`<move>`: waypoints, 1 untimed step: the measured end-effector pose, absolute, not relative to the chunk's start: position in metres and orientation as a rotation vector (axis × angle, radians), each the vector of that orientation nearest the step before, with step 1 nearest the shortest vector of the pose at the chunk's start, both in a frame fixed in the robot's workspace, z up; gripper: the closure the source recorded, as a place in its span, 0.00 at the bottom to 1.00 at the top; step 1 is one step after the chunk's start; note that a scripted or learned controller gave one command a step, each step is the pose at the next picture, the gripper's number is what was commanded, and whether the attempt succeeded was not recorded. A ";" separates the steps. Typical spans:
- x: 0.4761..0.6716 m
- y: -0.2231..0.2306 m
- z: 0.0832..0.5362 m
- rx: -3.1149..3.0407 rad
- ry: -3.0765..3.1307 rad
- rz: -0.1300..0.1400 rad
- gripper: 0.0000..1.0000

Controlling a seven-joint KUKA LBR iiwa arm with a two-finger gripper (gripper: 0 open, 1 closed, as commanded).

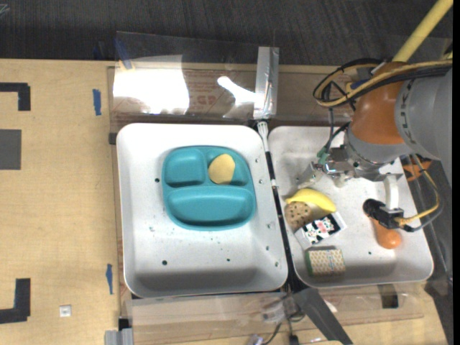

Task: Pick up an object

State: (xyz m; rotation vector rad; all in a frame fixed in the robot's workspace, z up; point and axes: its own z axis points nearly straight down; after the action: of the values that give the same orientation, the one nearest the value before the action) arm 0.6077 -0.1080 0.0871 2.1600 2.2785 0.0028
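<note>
We saw the grey arm with its orange band point(374, 117) reaching in from the frame's right, its end effector point(329, 167) hanging low over the right white plastic bin's point(413, 264) upper part; we could not tell its grip state. We counted two shallow bins. The left bin point(144, 257) held one teal three-compartment tray point(208, 203) with one round yellow object point(221, 168) in its upper right compartment. Right of centre lay one yellow banana point(314, 198), one brown speckled cookie point(297, 211), one patterned card point(321, 228), one small woven-looking box point(325, 261) and one orange ball point(389, 238).
</note>
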 end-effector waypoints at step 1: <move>0.574 -0.079 0.190 2.282 2.148 0.013 0.00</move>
State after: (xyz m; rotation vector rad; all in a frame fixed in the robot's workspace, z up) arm 0.5737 -0.0793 0.1900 2.2825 2.1477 0.0132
